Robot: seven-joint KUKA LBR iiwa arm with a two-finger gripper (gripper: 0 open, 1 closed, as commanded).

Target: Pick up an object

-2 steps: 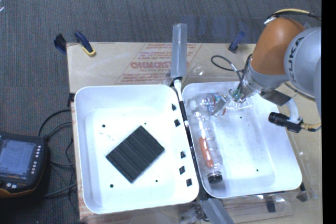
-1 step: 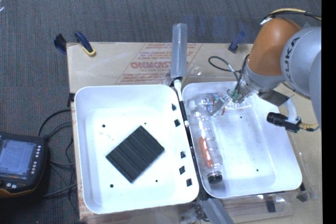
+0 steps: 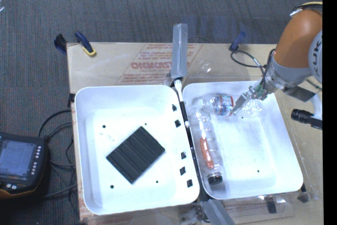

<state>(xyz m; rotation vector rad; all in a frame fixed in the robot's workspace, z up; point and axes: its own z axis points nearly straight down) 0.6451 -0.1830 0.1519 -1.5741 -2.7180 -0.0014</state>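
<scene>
Since the camera looks down from above: both bins sit side by side on the bench [image 3: 105, 68].
Arm: it [image 3: 295, 45] comes in from the right and leans over the right bin [image 3: 279, 166].
Claw: it [image 3: 246, 100] is low at the top of the right bin, with its tip just beside a small crumpled bottle [image 3: 220, 104].
Claw state: too small and blurry to tell if it is spread or pinched; nothing can be seen caught in it.
Thing to pick: the small bottle looks like the one it is going for; it lies near the bin's top wall, with clear plastic [image 3: 253, 108] bunched up just under the claw.
How to do it well: I think the claw should sit right over the middle of the bottle and squeeze gently, because thin clear plastic is slippery and can pop out sideways.
Right bin holds: the small bottle, the clear plastic, and a long bottle [image 3: 208, 150] with an orange label along the left wall.
Left bin holds: it [image 3: 92, 187] has one flat black pad [image 3: 136, 154] lying near the middle.
</scene>
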